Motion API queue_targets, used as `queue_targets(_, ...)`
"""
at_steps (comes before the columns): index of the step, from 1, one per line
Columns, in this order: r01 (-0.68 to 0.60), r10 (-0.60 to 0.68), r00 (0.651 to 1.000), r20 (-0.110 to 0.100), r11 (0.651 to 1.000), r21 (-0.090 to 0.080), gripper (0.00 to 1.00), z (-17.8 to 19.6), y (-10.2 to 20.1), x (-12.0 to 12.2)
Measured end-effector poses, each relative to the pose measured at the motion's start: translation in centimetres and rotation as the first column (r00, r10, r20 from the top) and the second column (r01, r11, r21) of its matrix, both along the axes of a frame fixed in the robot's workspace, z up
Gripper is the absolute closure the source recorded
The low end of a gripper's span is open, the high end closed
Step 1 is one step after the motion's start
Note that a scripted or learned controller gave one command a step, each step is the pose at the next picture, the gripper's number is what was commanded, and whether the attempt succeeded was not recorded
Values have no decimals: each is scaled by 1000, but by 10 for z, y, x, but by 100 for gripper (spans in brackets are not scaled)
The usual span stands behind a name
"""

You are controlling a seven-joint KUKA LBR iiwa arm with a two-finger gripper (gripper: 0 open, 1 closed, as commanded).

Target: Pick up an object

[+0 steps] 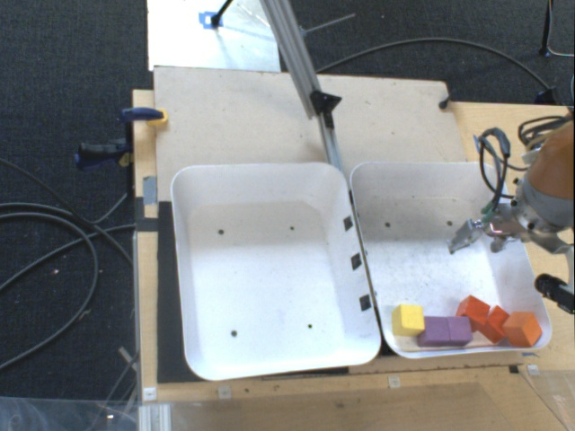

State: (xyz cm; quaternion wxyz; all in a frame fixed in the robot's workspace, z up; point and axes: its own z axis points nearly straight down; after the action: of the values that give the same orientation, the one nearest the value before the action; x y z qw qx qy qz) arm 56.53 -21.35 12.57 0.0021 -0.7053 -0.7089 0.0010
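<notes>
From my remote seat I've got the overhead camera looking down on the counter (pixel 395 124) with the two white bins side by side. The left bin (pixel 193 241) has a bare floor apart from a few small dark dots. The right bin (pixel 404 196) holds all the blocks, and they're bunched along its near edge: a yellow cube (pixel 408 319) on the left, a purple block (pixel 444 330) touching it on its right, then a red-orange block (pixel 480 316) and an orange cube (pixel 523 328) tucked in the near right corner.

The arm (pixel 548 182) comes in from the right, with a loop of cable (pixel 491 155) hanging off it. The pincer (pixel 476 236) sits over the right half of the right bin, farther back than the block row and well apart from the blocks. Its metal fingers (pixel 461 238) point left; I can't tell from this angle whether they're spread or closed. Nothing is visible between them.

A slanted metal pole (pixel 296 52) runs from the far side down toward the gap between the bins. A blue and yellow clamp (pixel 135 117) grips the counter's far left edge.
</notes>
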Motion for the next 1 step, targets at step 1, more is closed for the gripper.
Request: queue_targets(1, -4, 4, 1000, 10, 1000, -4, 0, -36, 0, 48)
